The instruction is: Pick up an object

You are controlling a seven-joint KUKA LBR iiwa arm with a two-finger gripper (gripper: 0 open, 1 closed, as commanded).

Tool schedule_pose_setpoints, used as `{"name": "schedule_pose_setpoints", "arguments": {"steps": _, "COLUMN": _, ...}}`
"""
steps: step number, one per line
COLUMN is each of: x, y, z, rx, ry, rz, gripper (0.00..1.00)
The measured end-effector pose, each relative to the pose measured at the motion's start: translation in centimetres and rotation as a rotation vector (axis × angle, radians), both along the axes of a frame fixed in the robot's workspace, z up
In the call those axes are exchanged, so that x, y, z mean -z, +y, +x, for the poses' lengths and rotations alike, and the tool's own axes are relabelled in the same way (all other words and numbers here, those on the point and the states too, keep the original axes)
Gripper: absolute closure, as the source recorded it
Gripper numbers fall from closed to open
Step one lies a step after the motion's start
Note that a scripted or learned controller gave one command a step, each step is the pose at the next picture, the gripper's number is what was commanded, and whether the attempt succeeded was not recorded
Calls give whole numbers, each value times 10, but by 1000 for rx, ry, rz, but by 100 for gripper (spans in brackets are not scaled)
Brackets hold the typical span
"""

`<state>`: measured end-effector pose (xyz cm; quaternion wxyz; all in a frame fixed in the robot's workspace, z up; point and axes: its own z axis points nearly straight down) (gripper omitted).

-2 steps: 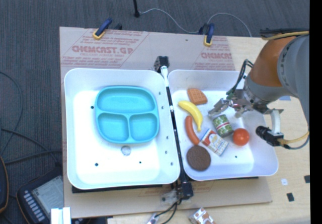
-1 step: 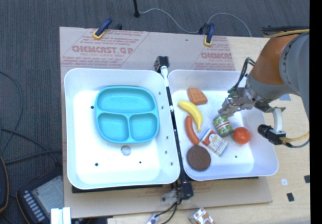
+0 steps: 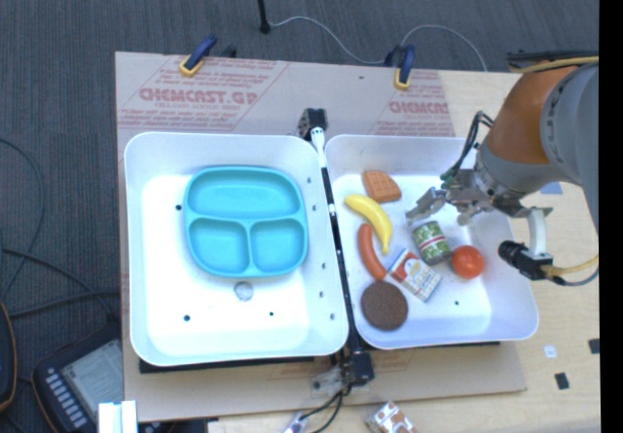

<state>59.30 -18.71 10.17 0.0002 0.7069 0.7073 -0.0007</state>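
The right bin (image 3: 506, 319) holds several toy foods: a yellow banana (image 3: 374, 218), a red sausage (image 3: 370, 252), an orange cracker (image 3: 383, 186), a green-labelled can (image 3: 430, 240), a red tomato (image 3: 467, 262), a small carton (image 3: 415, 276) and a brown round cookie (image 3: 384, 305). My gripper (image 3: 445, 211) hangs over the upper middle of this bin, just above the can in the view. Its fingers are spread open with nothing between them. One fingertip (image 3: 422, 209) points toward the banana side.
The left bin (image 3: 156, 324) holds a blue three-compartment plate (image 3: 245, 222). The grey arm with its orange band (image 3: 521, 120) comes in from the right over the bin's far right corner. Two clamps (image 3: 403, 67) grip the board's back edge.
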Motion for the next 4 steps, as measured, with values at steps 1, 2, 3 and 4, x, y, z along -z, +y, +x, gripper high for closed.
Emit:
{"name": "schedule_pose_setpoints", "arguments": {"steps": 1, "x": -10, "y": 0, "z": 0, "rx": 0, "ry": -1, "rz": 0, "gripper": 100}}
{"name": "schedule_pose_setpoints", "arguments": {"steps": 2, "x": -10, "y": 0, "z": 0, "rx": 0, "ry": -1, "rz": 0, "gripper": 0}}
{"name": "schedule_pose_setpoints", "arguments": {"steps": 3, "x": 13, "y": 34, "z": -40, "rx": 2, "ry": -11, "rz": -5, "gripper": 0}}
{"name": "schedule_pose_setpoints", "arguments": {"steps": 4, "x": 3, "y": 34, "z": -39, "rx": 2, "ry": -11, "rz": -4, "gripper": 100}}
